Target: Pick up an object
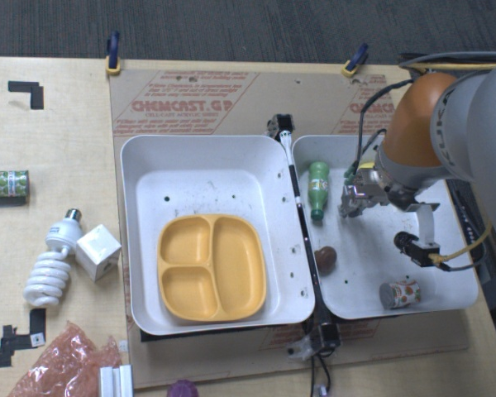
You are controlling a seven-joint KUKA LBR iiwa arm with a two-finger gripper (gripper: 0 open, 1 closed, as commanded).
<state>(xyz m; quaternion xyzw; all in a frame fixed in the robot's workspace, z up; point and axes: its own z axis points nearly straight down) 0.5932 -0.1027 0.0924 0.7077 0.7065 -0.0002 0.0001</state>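
In the right bin [446, 304] a green bottle [317, 188] lies near the left wall. A small brown round object [326, 259] rests below it, and a small can [398, 294] lies on its side near the front edge. My gripper [353, 202] hangs low over the bin's upper middle, just right of the green bottle. I see nothing between its fingers.
The left bin [140, 180] holds a yellow divided plate [212, 266]. Outside the bins at the left lie a spiral light bulb [50, 265], a white cube [97, 251], a green can [9, 184] and a pink mesh bag [66, 362]. The arm covers the right bin's upper right.
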